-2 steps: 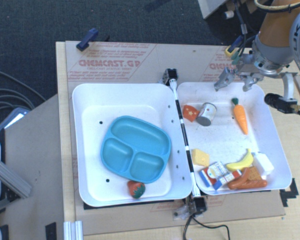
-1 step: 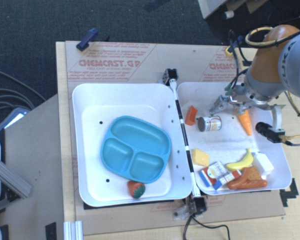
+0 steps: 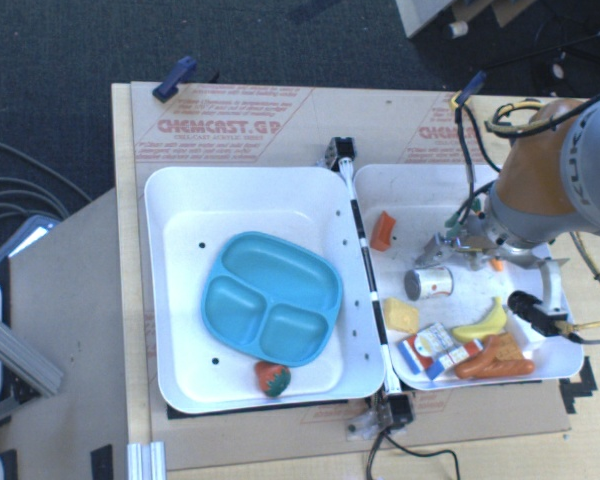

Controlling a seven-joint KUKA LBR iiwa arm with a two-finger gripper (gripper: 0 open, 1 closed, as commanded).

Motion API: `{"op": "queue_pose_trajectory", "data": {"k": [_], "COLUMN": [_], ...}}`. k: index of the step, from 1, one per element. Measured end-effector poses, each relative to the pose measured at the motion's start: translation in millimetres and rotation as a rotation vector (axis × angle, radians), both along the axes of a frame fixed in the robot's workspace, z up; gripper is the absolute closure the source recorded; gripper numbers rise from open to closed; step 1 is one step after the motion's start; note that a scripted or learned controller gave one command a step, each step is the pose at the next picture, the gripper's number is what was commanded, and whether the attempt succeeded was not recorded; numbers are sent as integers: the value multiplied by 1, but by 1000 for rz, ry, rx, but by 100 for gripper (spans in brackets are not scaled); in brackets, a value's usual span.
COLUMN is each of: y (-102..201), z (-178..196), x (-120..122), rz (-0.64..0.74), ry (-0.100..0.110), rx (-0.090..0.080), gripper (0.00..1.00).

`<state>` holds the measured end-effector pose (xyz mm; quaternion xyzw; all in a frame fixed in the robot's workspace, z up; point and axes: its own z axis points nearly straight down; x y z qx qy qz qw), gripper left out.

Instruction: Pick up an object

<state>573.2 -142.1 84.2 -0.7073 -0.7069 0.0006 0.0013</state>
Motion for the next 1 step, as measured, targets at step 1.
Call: {"op": "queue_pose_trajectory", "data": {"k": [1], "y": [47], "z": [0], "x": [-21], "rz": [1], "ry": [0], "rx": [1], "gripper": [0]}}
